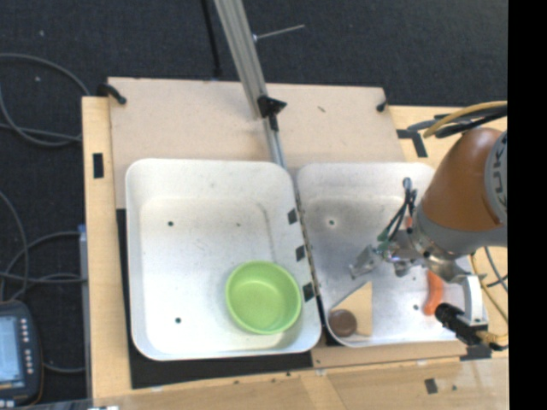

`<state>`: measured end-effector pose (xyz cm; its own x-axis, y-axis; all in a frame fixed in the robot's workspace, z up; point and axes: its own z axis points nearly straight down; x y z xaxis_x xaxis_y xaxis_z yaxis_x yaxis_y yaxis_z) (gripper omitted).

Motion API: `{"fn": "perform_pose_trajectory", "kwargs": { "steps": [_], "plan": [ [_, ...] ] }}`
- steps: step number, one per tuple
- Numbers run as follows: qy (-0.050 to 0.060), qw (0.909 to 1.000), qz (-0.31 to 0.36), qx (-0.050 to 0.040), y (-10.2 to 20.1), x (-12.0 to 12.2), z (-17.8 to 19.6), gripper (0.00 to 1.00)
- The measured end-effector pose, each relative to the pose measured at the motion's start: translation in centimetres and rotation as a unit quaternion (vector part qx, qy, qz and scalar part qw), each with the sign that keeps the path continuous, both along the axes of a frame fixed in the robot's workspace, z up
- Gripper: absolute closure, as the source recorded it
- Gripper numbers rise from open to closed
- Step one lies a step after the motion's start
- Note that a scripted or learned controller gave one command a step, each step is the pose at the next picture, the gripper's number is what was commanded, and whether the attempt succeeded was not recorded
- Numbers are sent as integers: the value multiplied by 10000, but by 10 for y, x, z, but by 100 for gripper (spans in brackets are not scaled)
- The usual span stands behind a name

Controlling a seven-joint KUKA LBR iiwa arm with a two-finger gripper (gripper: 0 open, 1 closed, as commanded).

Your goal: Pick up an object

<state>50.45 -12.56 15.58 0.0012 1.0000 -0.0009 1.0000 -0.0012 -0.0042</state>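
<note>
A lime-green bowl (263,296) sits upright in the left bin (171,195), near its front right corner. In the right bin (342,195) a small brown round thing (342,321) lies at the front edge, touching a tan wedge-shaped piece (361,302). A small orange-red thing (434,292) lies further right, partly hidden by the wrist. My gripper (366,263) hangs over the middle of the right bin, just above and behind the tan wedge. Nothing is visibly held in it.
The grey and orange arm (466,190) covers the right side of the right bin. A slanted metal rail (248,58) runs from the top of the view down to the gap between the bins. Cables lie on the dark floor at the left.
</note>
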Motion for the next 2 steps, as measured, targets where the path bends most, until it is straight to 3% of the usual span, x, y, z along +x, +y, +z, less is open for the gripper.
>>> {"fn": "perform_pose_trajectory", "kwargs": {
  "steps": [1, 2],
  "plan": [
    [3, 10000, 1, 0, -1, -1, -53, 0],
    [-42, 10000, -21, 9, -1, 2, -39, 100]
  ]
}}
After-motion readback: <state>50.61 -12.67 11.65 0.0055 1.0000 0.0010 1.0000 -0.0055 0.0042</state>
